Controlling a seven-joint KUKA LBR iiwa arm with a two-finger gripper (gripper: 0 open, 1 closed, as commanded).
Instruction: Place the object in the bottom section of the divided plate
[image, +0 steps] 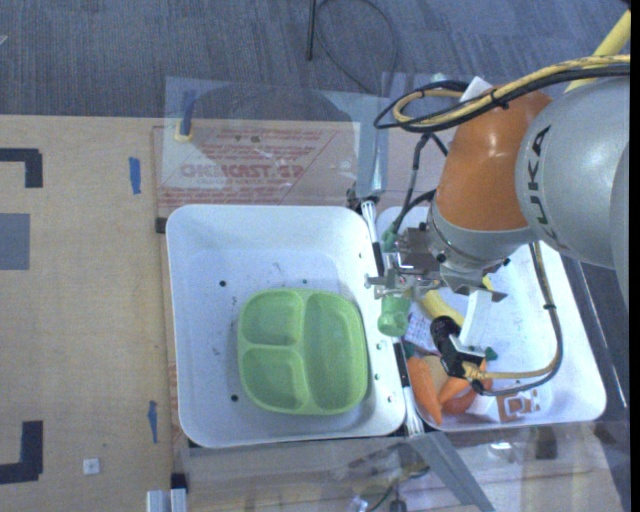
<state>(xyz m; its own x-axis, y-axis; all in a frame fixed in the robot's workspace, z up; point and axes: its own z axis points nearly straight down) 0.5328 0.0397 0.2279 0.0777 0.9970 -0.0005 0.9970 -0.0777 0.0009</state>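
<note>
item: green object (393, 316), at the bin divider under the pincer (398, 290); pincer state cannot tell. divided plate (301, 352) in left bin (200, 250). advice: confirm grasp, lift clear, lower into bottom section.

Bright, even overhead light w/ a cool cast, and the left white bin (200, 260) is washed pale, its floor just left of the gripper (400, 290) a soft bluish white w/ only a faint shadow hugging the green divided plate (300, 352). Glare streaks the clear plastic sheet (270, 130) up and left of the gripper, while the big grey-and-orange arm (520, 170) right above it looks soft, slightly out of focus. Overall res is low, fine detail around the gripper smeared & hard to read.
</note>
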